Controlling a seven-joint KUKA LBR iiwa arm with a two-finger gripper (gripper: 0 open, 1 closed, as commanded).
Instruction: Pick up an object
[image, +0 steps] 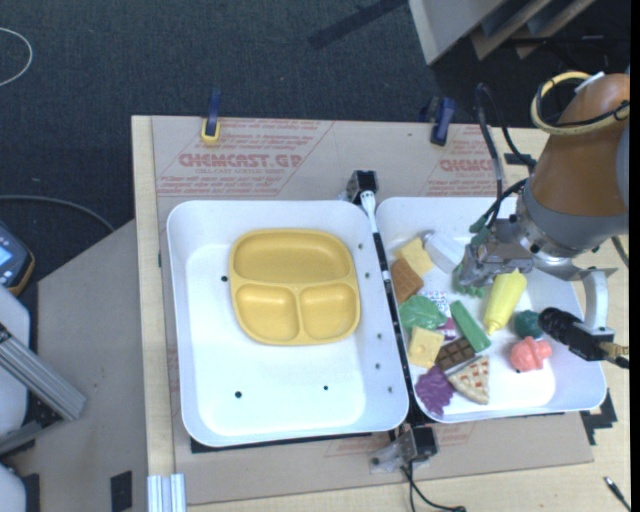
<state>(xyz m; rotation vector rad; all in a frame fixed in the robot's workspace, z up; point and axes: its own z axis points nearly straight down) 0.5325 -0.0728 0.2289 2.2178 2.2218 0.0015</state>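
Gripper (478, 272) low in right bin (580, 392), beside yellow mustard bottle (503, 299): slim, tilted, plastic toy. Jaw state: can't tell.

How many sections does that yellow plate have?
3. The yellow plate sits in the left bin: one wide section along its far side, and two smaller ones, left and right, along its near side.

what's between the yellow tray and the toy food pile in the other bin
In the camera view, the two bins' adjoining rims run between the yellow tray and the toy food pile, plus a strip of bare white bin floor.
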